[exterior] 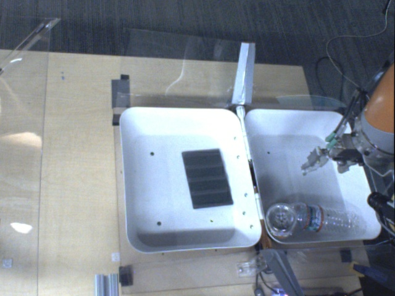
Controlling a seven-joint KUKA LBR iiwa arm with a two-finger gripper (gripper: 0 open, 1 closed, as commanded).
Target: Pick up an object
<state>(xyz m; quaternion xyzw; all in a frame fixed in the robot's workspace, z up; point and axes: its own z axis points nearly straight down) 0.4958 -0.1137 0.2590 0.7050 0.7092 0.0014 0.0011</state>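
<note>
Down in the right bin, along its near wall, lies a clear plastic bottle on its side, its wide round base toward the divider between the bins and its body running off to the right. It's see-through and glinting, with a band of label round its middle showing blue, green and a touch of red; the print is far too small to read from here. Over in the left bin sits a flat black ribbed rectangle, slightly askew near the centre, with no writing on it that I can make out. The arm comes in from the right, orange band showing, and its hand hangs above the middle of the right bin, well apart from the bottle, nothing between its fingers. Whether those fingers are spread or pressed together, I cannot tell. Pale wooden bench all around.
</note>
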